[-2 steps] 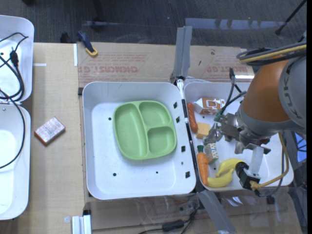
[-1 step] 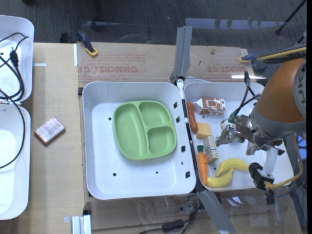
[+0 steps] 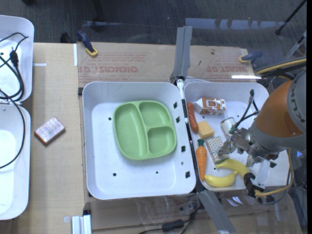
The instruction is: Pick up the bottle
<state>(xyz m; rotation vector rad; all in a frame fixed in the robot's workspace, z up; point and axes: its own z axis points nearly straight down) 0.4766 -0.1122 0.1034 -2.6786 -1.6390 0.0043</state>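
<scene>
Where the gripper (image 3: pixel 230 147) hangs: low in the right bin (image 3: pixel 263 89), mid-bin, among the toy food.
Pincer state: cannot tell, hidden under the wrist from this angle.
Bottle (image 3: pixel 227 126): probably the small clear, pale piece just up-bin of the gripper, near it, apparently lying free on the bin floor; hard to make out for sure.
Risk one: closing on the wrong thing, with the speckled block (image 3: pixel 213 147) and the banana (image 3: pixel 226 173) sitting as close to the tool as the bottle.
Risk two: clear, smooth plastic, likely to slip or skid away if pinched off-centre.
Risk three: nudging the bottle towards the cheese wedge (image 3: pixel 205 129) while coming down, then closing on air.
Crowding: carton (image 3: pixel 213 105) at the far wall, sausage (image 3: pixel 193 117) and carrot (image 3: pixel 201 156) along the left wall, all near the target.
In the way: black cables (image 3: pixel 246 112) looping off the wrist right beside the bottle.
Elsewhere: left bin (image 3: pixel 97 130) with a green divided plate (image 3: pixel 145 129), well apart, no trouble.
</scene>
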